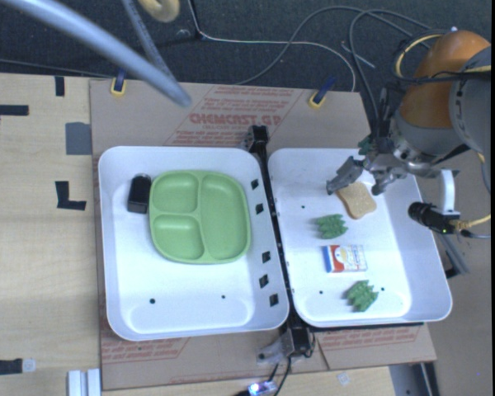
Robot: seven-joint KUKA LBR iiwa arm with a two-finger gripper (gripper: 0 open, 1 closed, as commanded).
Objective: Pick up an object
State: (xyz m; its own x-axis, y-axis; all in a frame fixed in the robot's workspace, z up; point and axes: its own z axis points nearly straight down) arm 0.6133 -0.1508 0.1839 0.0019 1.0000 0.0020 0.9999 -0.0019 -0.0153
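Observation:
The right bin [412, 246] holds a tan bread-like piece [357, 200], a green leafy piece [332, 225], a small white card with red and blue print [345, 259] and a second green piece [361, 295]. My gripper [362, 176] hangs over the bin's upper part, directly above the tan piece, open, with a dark finger on either side. I cannot tell whether the fingers touch the piece. The grey arm with its orange band [441, 73] comes in from the upper right.
The left bin [115, 246] holds a green divided plate [200, 217] and a small black block [139, 194] beside its left edge. Black clips line the seam between the bins [268, 246]. Cables trail behind the bins at the top.

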